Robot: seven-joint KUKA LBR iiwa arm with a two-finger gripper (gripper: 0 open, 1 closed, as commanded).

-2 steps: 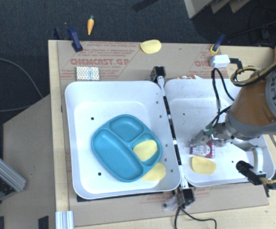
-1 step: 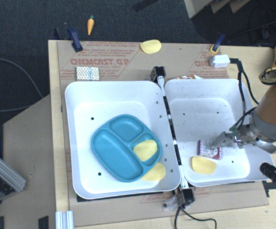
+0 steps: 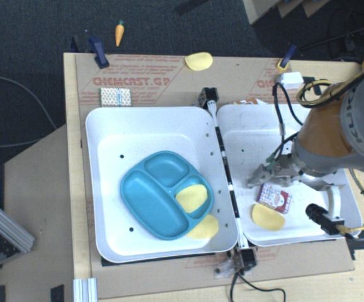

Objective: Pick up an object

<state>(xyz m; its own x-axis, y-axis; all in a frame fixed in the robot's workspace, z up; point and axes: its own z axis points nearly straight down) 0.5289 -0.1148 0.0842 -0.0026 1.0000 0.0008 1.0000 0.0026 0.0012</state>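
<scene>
The arm comes in from the right and bends down over the right bin point(image 3: 351, 212). Its end effector point(image 3: 271, 172) hangs low there, with grey metal parts reaching toward the left. I cannot tell how it is set from up here, and nothing shows in its hold.

Just near of it lies a small red and white packet point(image 3: 274, 197), flat on the bin floor. A yellow chip-shaped piece point(image 3: 268, 217) lies right beside the packet, on its near side — the two look like they touch or almost touch. These are the things closest to the end effector, so one of them is likely the thing to pick up.

To do this step well, the arm should go straight down over the middle of one thing, not over the spot where the two meet. The packet is flat and thin, so the grab has to go very low, close to the bin floor, or it will close on air. It may also slide away when pushed.

The left bin point(image 3: 106, 143) holds a blue tray point(image 3: 150, 197) with another yellow piece point(image 3: 192, 197) in it, and one more yellow piece point(image 3: 204, 227) by the tray's near edge. Those are well apart from the arm — best left alone for now.
</scene>
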